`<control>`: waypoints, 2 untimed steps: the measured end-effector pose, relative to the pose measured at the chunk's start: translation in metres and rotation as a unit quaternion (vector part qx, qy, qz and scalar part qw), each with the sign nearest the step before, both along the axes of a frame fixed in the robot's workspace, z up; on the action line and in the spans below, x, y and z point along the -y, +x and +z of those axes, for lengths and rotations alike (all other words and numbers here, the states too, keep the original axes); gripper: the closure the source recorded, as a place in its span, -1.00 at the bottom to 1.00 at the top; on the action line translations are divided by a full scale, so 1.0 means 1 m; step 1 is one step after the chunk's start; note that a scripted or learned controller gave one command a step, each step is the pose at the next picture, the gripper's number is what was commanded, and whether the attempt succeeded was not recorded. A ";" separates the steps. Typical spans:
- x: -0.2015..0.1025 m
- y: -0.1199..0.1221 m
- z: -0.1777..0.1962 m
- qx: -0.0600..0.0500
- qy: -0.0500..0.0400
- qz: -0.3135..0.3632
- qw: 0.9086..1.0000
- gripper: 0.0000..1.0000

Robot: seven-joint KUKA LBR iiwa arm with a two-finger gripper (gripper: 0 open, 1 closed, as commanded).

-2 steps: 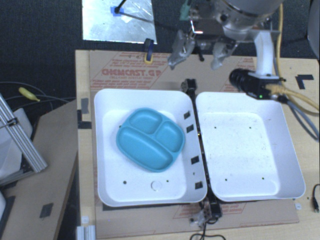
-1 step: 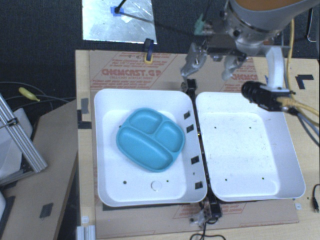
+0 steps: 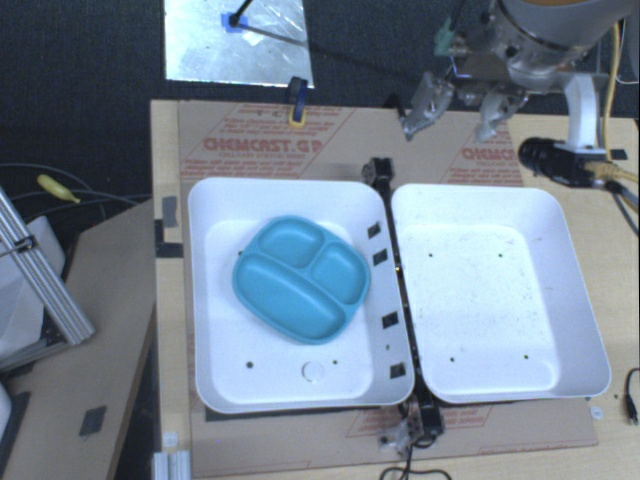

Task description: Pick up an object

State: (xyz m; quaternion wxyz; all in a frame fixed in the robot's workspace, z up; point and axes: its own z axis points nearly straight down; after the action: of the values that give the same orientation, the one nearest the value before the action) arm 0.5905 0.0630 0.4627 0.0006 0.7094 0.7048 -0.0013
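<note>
The gripper (image 3: 460, 114) hung above the far edge of the bench, over the cardboard (image 3: 270, 140) and just beyond the back rim of the right bin (image 3: 575, 298); its two fingers (image 3: 421, 114) stood spread well apart, pointing down, so it was open; the arm (image 3: 560, 28) came in from the upper right with its orange band at the top edge of the view. The plate (image 3: 300, 279), a blue one with three compartments, lay flat in the left bin (image 3: 215, 368), near the middle of the floor and a little toward the back, turned at a slant to the bin's walls; it was well apart from the gripper, and it touched none of the bin's walls. A faint round mark (image 3: 313, 371) showed on the floor of the left bin in front of the plate. The two bins sat side by side, touching along their inner rims, where a row of small black clips (image 3: 381, 257) ran down the join; dark specks dotted the floor of the right bin. Behind the left bin a yellow and blue clamp (image 3: 297, 101) stood at the cardboard's far edge; beyond it lay a shiny metal sheet (image 3: 200, 28) bearing a bit of blue tape (image 3: 236, 21).
</note>
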 end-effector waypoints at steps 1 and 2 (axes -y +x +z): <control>-0.151 -0.026 -0.031 0.000 0.003 0.011 1.000 -1.00; -0.142 -0.023 -0.018 0.003 0.003 0.006 1.000 1.00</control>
State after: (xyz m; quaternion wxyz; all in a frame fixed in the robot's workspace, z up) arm 0.5672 0.2051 0.4451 0.0006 0.7051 0.7091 0.0027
